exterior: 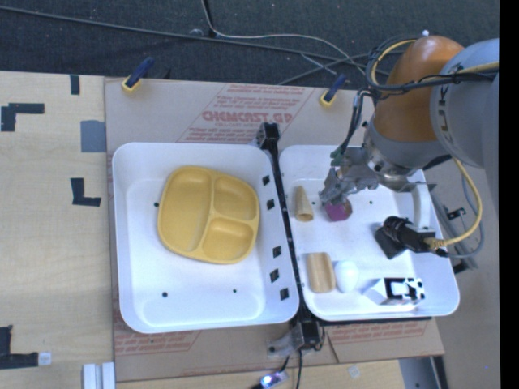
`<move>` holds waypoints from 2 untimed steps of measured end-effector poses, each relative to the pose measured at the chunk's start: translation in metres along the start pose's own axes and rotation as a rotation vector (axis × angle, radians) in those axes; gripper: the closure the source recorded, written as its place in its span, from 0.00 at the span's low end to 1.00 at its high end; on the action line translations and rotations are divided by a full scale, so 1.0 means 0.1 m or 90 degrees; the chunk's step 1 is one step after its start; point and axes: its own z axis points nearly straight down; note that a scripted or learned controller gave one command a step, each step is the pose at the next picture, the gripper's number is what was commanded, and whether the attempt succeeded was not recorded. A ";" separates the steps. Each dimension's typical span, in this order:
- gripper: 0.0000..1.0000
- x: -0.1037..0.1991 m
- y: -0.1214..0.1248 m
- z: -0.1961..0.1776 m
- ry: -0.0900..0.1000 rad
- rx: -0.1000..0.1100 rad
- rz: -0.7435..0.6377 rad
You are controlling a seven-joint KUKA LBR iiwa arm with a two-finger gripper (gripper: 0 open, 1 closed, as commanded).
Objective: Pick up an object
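Gripper: your grey two-finger gripper (334,194) is down inside the right-hand shallow white bin (438,274), over its upper middle part.
Gripper state: honestly, you can't tell from this angle whether it's apart or together, because the wrist body covers the tip.
Task thing: the small purple-pink rounded object (340,211) sits on the bin floor right under the gripper's tip, on its near side. It's touching the tip or as good as touching. Whether it's actually clamped, you can't see.
Next to the tool: a short tan wooden cylinder (302,203) lies just beside the gripper towards the view's left, close to the bin wall.
Below the tool: a tan wooden block (319,271) and a white egg-shaped ball (346,275) lie side by side, touching, nearer the camera than the gripper.
Corner stuff: a white box with black square markings (397,290) is well apart from the gripper, in the near right corner of that bin.
Other bin: the left-hand shallow white bin (134,241) holds a yellow plastic divided plate (208,214), well away from the gripper, across the divider.
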 end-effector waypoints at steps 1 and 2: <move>1.00 0.48 0.20 0.06 0.000 0.000 0.000; 1.00 0.96 0.32 -0.06 0.000 -0.001 -0.001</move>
